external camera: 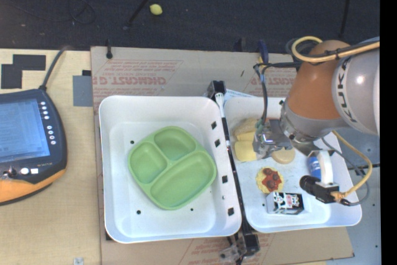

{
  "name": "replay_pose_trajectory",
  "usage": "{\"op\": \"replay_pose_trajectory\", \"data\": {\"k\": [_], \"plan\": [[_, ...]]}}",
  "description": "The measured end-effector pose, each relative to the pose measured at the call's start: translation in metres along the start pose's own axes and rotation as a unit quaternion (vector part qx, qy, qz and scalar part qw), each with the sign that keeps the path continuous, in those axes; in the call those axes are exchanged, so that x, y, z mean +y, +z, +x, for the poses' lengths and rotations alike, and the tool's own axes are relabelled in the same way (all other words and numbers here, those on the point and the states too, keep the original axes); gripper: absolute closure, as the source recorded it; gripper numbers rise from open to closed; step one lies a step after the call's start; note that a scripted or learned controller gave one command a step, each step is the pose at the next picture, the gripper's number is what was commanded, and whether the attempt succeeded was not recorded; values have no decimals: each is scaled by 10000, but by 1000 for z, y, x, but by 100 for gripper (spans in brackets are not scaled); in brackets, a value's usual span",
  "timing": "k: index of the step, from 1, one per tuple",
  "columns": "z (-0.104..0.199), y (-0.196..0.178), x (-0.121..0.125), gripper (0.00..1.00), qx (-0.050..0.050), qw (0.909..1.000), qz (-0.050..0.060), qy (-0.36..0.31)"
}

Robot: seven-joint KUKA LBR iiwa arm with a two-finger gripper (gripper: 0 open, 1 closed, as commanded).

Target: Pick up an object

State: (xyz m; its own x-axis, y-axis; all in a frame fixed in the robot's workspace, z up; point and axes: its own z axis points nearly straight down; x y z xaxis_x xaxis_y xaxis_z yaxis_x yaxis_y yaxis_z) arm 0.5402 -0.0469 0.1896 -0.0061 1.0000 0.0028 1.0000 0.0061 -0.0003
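Camera view, claw [265, 141] beside yellow object [245, 149]

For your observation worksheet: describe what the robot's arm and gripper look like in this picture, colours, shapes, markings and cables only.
The arm is a thick rounded cylinder, glossy silver-grey, with dark lettering on its side. Above the wrist sits a bulbous orange band. A yellowish cable loops over its top, and dark cables run alongside. The gripper is a small grey metal piece; its detail is too small to make out.
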Motion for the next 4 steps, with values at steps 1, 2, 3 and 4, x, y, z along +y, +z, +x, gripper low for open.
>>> {"op": "replay_pose_trajectory", "data": {"k": [1,2,3,4], "plan": [[-3,5,-1,0,-12,10000,40,20],[-43,91,-52,0,-13,10000,32,36],[-84,101,-33,0,46,10000,40,19],[-85,101,1,0,5,10000,21,18]]}}
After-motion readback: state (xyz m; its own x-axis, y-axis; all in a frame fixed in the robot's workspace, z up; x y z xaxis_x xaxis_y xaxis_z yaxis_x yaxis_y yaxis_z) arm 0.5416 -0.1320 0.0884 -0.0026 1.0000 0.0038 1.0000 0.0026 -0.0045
